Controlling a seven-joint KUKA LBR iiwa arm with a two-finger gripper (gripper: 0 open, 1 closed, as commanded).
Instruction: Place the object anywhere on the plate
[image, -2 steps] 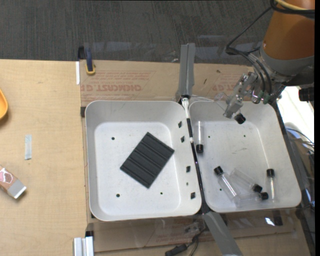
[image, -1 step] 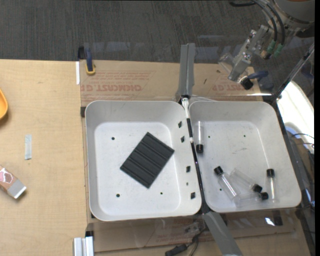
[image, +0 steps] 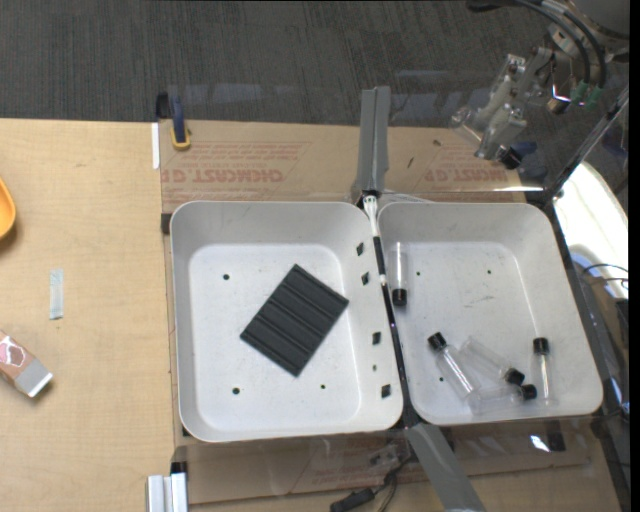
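Claw (image: 497, 118) hangs high at the upper right, above the far rim of the right bin (image: 560, 260), well apart from everything in it; can't tell if it's open or closed, too blurred. Nothing seen in its grip.

Task objects: clear tubes with black caps in the right bin, a loose cluster (image: 485, 370) near the front, plus one tube (image: 396, 275) lying along the left wall by the divider. Plate reads as the dark ribbed slab (image: 295, 320), flat and turned at an angle, in the middle of the left bin (image: 185, 300).

Step in hand, my guess: the pick isn't started. Best bet is probably the tube at the left edge of the cluster (image: 450, 362), which has the most room around it. Come straight down, span the narrow body, not the cap. Clear plastic is slick and may roll.

In the way: bin walls and the divider post (image: 375, 135) between the bins, so lift high before crossing. The wall-hugging tube leaves little space for the claw.

Off to the left on the surface (image: 90, 200): small grey strip (image: 56, 294), a wrapped item (image: 22, 365), all irrelevant.
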